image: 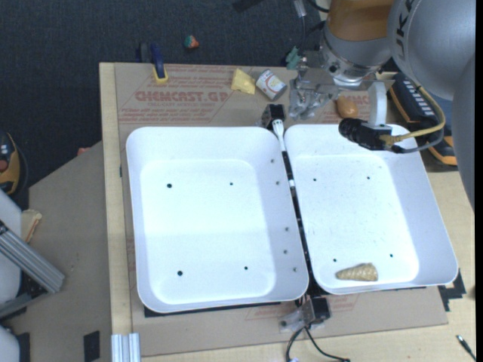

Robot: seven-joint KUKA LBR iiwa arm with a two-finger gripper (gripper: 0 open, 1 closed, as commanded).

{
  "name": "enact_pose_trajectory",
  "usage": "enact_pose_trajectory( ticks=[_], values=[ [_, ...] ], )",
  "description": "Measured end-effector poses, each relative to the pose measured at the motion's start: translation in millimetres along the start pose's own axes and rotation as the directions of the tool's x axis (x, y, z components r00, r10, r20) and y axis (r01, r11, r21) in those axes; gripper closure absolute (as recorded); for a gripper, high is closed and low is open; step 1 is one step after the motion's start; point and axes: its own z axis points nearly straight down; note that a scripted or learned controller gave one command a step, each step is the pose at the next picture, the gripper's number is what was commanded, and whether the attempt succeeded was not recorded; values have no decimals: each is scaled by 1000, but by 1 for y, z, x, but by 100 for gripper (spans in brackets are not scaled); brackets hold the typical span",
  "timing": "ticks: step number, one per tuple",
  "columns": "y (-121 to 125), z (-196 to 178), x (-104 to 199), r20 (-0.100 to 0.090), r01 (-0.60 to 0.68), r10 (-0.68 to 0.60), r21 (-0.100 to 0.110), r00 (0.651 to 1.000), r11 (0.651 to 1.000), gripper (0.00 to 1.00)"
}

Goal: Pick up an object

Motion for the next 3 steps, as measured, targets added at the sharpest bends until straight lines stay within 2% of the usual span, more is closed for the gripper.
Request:
enact_pose_trajectory(
  ticks=[1,2,3],
  values=[
    [-10,-60,1,2,-6,6,-10,1000,1000,100],
    [-5,13,35,2,-4,4,1,1000,1000,100],
    [-4,-96,82,-1,-2,2,-16,1000,1000,100]
  ],
)
